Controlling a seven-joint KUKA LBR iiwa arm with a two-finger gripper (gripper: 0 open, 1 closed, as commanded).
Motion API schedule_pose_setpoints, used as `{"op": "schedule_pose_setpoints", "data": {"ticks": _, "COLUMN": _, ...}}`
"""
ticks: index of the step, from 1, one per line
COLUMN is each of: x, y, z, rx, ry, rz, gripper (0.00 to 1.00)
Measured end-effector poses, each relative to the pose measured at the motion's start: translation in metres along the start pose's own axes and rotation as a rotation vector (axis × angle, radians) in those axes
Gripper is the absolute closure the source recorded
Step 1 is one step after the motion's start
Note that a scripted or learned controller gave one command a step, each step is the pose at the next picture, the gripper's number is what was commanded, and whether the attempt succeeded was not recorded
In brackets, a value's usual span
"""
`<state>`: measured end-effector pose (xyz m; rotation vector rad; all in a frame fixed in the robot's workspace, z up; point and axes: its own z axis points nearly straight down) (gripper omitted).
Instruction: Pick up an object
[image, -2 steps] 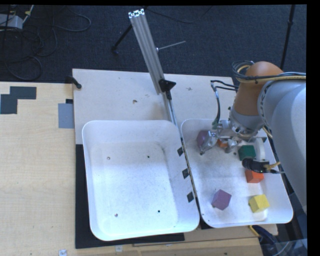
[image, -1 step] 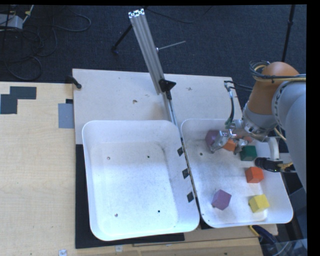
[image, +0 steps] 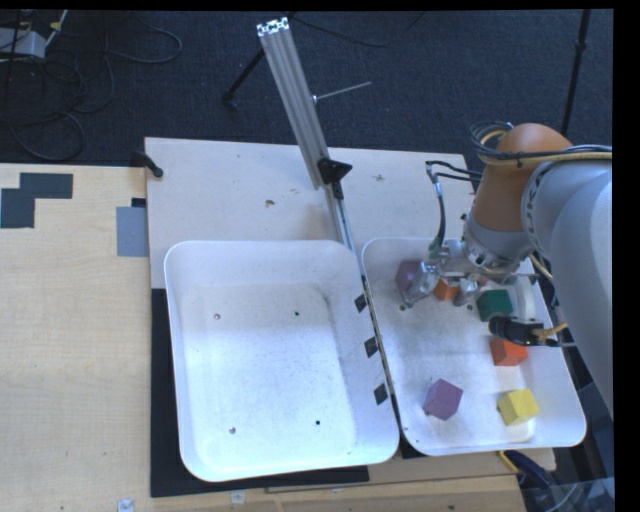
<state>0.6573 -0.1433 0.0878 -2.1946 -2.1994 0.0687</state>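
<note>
**Gripper low at the far end of the right bin, among small coloured blocks**

Your gripper (image: 437, 283) sits down in the right bin (image: 470, 435), near its far left corner, and I cannot tell how it is set or whether it grips anything. Just beside it lie a dull purple block (image: 409, 276) on its left, a small orange piece (image: 441, 291) and a green block (image: 493, 304) on its right. Nearer you and well apart from the arm rest an orange block (image: 507, 352), a purple cube (image: 442, 398) and a yellow cube (image: 517, 406). They look light and stiff, probably foam or wood, not fragile. Take one across two flat opposite faces; the purple cube stands freest. The left bin (image: 190, 262) lies beside.
</note>
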Motion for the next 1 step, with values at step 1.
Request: {"op": "schedule_pose_setpoints", "data": {"ticks": 1, "x": -0.0053, "y": 0.0011, "z": 0.0004, "rx": 0.002, "ry": 0.014, "rz": -0.003, "gripper": 0.0}}
